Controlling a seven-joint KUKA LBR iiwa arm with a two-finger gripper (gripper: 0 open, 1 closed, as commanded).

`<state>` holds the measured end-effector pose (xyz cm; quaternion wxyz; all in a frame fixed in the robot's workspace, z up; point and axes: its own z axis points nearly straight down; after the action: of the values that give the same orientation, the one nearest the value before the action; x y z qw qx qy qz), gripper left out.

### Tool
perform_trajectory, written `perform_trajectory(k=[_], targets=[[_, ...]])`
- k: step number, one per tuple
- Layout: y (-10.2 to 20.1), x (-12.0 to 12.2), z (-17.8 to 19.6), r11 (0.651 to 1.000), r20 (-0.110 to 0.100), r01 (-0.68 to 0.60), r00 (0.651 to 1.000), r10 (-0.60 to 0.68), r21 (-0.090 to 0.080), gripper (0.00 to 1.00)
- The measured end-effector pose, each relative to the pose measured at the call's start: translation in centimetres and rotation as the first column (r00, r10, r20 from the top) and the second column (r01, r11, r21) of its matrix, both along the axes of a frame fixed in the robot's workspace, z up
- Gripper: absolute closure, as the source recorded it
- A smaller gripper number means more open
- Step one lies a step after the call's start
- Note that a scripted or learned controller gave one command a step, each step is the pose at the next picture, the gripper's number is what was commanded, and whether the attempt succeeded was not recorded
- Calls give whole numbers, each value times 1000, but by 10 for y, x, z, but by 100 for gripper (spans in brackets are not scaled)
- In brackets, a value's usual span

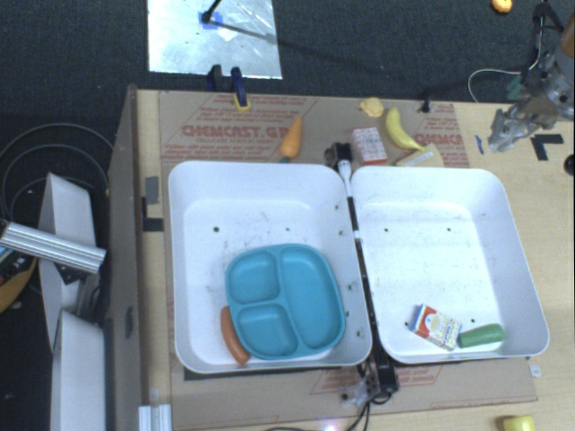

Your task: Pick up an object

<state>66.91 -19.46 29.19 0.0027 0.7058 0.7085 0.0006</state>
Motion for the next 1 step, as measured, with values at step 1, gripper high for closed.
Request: perform_trajectory(k=[1], targets=[[-5, 0, 13, 1000, 0, 2, 1000, -2, 0, 100]])
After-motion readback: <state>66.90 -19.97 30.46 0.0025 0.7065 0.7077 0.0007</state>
